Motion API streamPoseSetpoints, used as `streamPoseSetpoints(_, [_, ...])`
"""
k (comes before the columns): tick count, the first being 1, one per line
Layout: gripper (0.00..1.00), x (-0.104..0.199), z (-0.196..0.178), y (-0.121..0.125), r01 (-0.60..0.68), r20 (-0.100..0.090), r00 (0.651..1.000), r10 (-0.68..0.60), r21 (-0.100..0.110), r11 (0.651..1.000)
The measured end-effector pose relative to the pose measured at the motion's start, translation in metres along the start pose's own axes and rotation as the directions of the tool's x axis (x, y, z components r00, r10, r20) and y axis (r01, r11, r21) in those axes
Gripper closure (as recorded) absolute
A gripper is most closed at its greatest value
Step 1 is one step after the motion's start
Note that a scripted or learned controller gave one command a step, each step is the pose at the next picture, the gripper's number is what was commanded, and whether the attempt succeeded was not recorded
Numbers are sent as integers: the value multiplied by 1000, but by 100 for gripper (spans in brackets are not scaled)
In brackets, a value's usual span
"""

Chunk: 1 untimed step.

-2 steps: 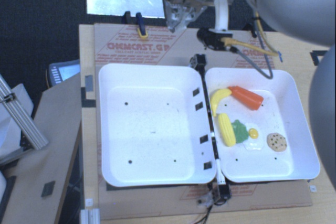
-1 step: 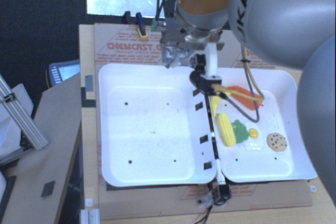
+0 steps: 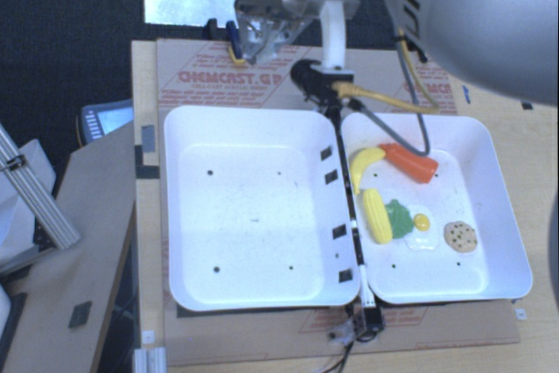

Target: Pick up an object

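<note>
The gripper [image 3: 258, 35] hangs beyond the far edge of the left bin [image 3: 175, 214], over cardboard [image 3: 218, 79]. Jaw opening cannot be determined; nothing is visibly held.

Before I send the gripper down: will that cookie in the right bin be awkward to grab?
Probably. The cookie lies flat and thin on the bin floor, so fingers may slide over it. It looks like a light, stiff toy, likely to skid when nudged. It sits apart from the fried egg, leaving room.
</note>
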<state>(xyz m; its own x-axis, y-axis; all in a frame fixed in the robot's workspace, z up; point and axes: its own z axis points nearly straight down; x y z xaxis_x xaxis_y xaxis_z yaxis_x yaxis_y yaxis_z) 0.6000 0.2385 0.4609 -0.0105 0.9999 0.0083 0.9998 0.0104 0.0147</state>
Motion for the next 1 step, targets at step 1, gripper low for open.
streamPoseSetpoints(1, [100, -5, 108, -20, -10, 12, 1000, 10, 24, 1000])
